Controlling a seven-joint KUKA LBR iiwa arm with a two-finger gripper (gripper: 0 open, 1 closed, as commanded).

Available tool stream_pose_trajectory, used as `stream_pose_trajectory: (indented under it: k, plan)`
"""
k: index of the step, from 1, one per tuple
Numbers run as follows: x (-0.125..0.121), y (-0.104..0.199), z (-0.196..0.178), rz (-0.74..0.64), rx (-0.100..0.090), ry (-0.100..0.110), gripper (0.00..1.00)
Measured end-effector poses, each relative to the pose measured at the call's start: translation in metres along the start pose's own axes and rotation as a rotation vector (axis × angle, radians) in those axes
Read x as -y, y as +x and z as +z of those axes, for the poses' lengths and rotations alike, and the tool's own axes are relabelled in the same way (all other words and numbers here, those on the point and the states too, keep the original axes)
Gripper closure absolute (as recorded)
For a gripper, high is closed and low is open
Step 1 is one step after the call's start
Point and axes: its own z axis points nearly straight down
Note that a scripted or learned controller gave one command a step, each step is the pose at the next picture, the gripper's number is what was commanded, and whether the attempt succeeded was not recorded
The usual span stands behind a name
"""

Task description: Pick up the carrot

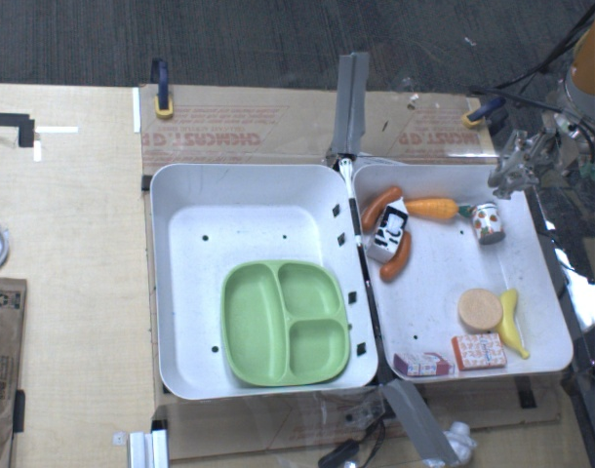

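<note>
The carrot (432,209) is seen as a short orange cone with a green tip at one end, laid flat near the back wall of the right bin (556,291), between two sausages (387,232) and a small cup (488,223). The pincer (515,169) is held above the bin's back right corner, the carrot lying to its left and slightly nearer; whether it is spread cannot be told.

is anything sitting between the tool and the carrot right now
Nothing visible blocks it. The tool hangs over the right bin's back right corner, and the carrot lies to its left near the back wall. The small printed cup sits just right of the carrot's green tip, beside the approach line rather than on it.
</note>
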Motion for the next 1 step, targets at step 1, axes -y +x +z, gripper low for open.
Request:
stream_pose_trajectory:
  k: [1]
  plan:
    - [-0.0365, 0.0002, 0.0274, -0.269, -0.001, -0.001, 1.00]
